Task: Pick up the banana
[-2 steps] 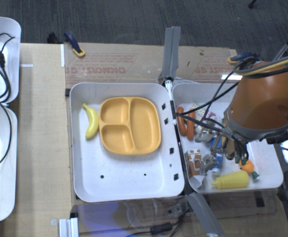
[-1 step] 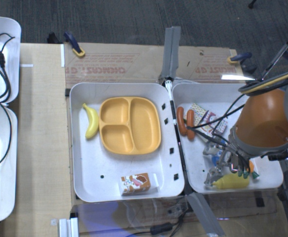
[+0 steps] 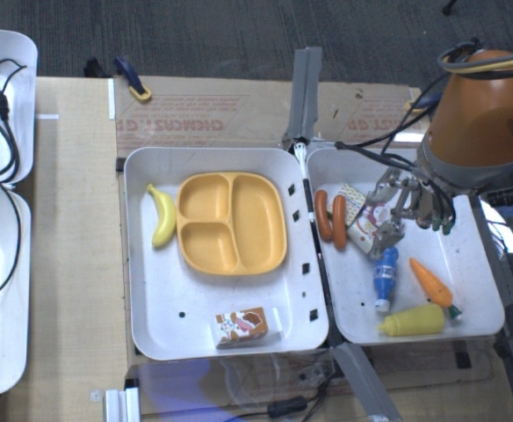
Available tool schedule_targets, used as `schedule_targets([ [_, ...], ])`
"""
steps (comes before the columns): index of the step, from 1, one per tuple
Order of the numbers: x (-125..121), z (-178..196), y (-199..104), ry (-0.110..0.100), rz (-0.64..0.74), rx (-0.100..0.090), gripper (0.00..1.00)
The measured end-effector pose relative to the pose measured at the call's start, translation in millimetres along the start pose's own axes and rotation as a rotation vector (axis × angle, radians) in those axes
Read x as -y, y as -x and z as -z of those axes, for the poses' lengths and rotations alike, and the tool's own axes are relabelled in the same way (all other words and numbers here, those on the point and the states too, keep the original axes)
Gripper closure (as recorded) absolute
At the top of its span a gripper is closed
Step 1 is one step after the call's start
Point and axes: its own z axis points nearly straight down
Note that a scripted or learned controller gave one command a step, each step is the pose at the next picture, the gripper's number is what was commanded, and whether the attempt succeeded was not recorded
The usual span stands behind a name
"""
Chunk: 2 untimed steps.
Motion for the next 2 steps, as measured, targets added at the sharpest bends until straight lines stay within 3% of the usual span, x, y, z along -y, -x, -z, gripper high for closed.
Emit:
schedule_targets([
  [1,30.0,-74.5,-49.5,-0.001,-0.052,-0.004,0.00],
  [2,70.6,-14.4,-3.8,-0.001,0.113,0.000,0.00],
])
